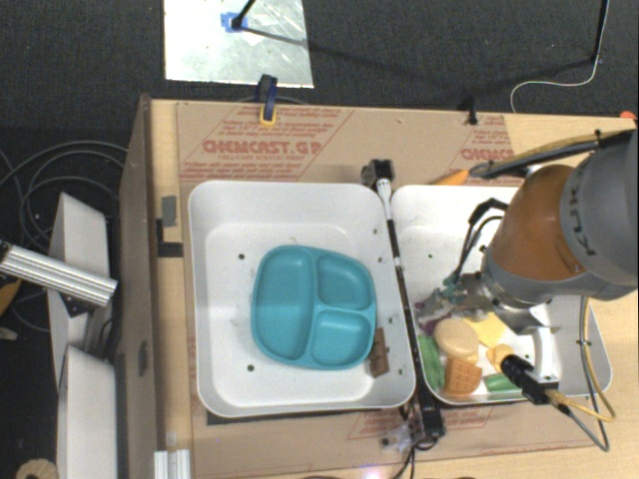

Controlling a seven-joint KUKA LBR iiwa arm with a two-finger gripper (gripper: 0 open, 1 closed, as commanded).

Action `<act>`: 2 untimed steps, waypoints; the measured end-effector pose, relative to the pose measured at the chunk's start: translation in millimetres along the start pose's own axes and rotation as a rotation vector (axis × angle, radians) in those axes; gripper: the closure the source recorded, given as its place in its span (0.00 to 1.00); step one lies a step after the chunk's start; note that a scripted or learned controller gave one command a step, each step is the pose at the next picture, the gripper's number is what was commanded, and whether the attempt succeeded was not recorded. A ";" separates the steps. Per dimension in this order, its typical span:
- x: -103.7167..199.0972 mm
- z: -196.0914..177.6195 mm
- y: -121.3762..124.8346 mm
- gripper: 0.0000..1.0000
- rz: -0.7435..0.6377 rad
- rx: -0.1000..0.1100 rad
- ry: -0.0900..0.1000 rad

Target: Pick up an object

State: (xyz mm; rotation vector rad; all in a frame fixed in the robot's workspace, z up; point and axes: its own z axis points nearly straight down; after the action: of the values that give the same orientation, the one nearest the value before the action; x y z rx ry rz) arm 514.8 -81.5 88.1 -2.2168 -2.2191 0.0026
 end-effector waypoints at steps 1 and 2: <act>-19.1 2.1 -2.7 0.00 0.000 -0.008 -0.001; -62.5 -52.0 81.8 0.00 -0.004 -0.018 -0.007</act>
State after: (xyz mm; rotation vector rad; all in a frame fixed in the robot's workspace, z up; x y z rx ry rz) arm 596.9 -144.1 139.6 -2.2250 -2.2358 -0.0086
